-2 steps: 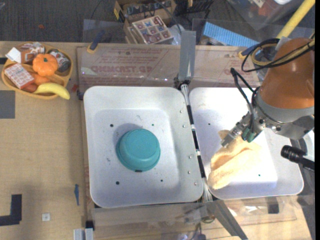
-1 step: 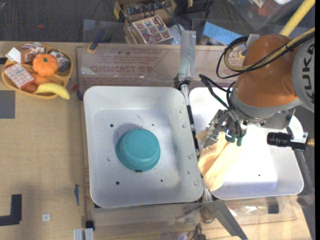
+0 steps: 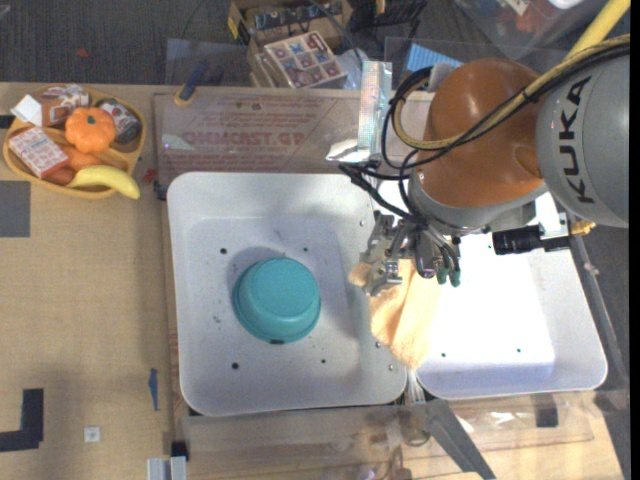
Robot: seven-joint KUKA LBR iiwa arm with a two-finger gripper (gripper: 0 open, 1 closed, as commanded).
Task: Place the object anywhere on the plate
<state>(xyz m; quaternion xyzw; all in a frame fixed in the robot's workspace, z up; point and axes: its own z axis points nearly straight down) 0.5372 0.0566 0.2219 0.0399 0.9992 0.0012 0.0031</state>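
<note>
Gripper (image 3: 385,266) pinches a floppy tan object (image 3: 403,318), whose long axis hangs toward the near side, right of the teal plate (image 3: 277,299)

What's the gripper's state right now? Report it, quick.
Gripper: closed on a floppy yellow-orange cloth-like object, which hangs from its fingers above the divide between the two white bins, not yet over the round teal plate.
</note>
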